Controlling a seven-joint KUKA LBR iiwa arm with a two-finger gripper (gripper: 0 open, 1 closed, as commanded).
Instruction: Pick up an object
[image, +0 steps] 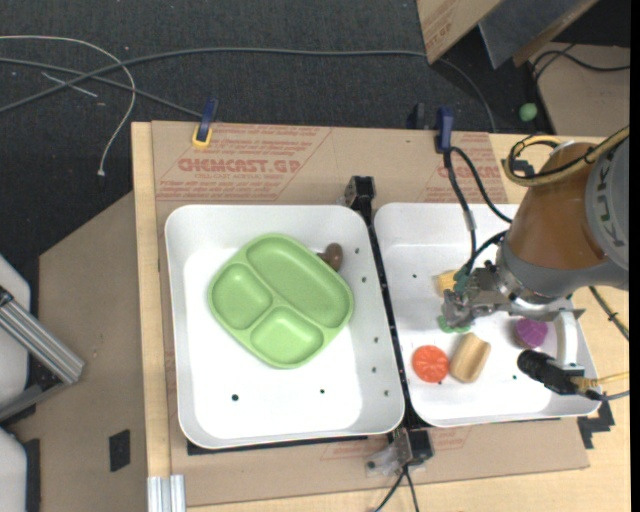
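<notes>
Grey-wristed and orange-banded, the arm (560, 225) reaches into the right bin (420, 240) and sets its gripper (468, 300) low over the bin floor. Whether the gripper is spread or pressed together I cannot tell, since the wrist hides its tip, and nothing shows clearly clamped in it.

Places below are given from the gripper. A small green piece (455, 322) lies right at it, on its near side, touching or almost touching; which of the two is not clear. A yellow bit (445, 283) sits just beside it, toward the view's left and a little farther back. A tan cylinder (470, 358) lies near it on the near side, tilted, with an orange ball (431, 364) touching that cylinder's left end. A purple piece (531, 331) lies near the gripper toward the view's right, partly under the wrist. Well apart, to the view's left, the left bin (200, 380) holds a green tray (281, 300) with three compartments, and a small brown lump (332, 256) rests against the tray's far right rim.

By my reading the task is at the reach-and-grasp step. The gripper is down among the objects, the green piece being the likeliest target. Every object appears to rest on a bin floor, so no pick is done. Closing securely and lifting clear are left.
</notes>
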